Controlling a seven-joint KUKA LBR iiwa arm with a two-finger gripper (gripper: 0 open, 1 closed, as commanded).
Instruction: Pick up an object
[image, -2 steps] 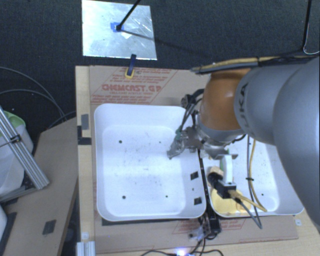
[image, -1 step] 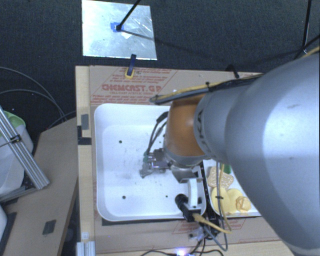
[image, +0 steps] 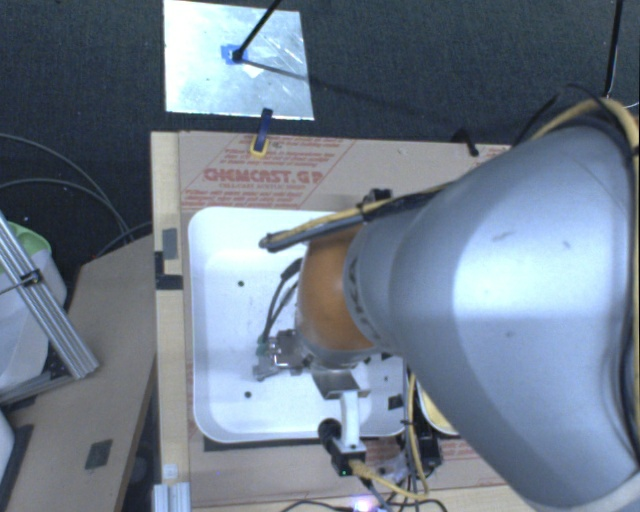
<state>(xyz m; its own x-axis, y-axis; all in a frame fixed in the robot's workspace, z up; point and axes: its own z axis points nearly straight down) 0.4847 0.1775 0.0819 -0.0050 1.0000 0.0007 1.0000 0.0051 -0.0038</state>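
In the camera view the arm (image: 500, 300) reaches over the white bin (image: 215, 300) and covers the bin's right side. The gripper (image: 274, 357) hangs low above the bin floor, nearer to the bin's lower edge than to its upper edge. Whether it is wide or narrow I cannot tell, because the wrist hides it. Which object it aims at I cannot tell either; I judge that the object lies under the wrist.

To do this step well, I think the gripper must come straight down, centred on the object, and close only once it is around it.

On the bare floor near the bin's left edge are two dark specks (image: 241, 284), too small to name. Cables (image: 280, 290) hang beside the wrist and may catch. The bin stands on a cardboard sheet (image: 265, 175). Beyond the sheet's upper edge lies a shiny metal plate (image: 238, 60).
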